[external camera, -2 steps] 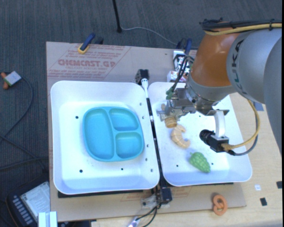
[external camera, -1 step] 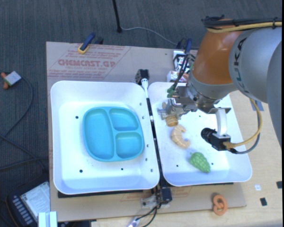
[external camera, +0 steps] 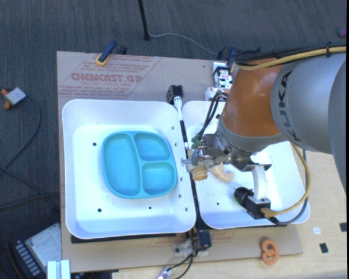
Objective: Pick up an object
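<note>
Arm's gripper (external camera: pixel 205 166) low at the right bin's (external camera: pixel 279 214) left edge over small tan objects (external camera: pixel 216 173); fingers' state cannot be told, no object seen held, so the pick appears not yet done.

Red block letters printed on the brown cardboard sheet (external camera: pixel 104 77) behind the bins read roughly "CHEMCAST.GP", seen upside down and blurred, with smaller unreadable lines around them. Dark letters "KU" of the maker's name show on the grey arm (external camera: pixel 305 106).
</note>
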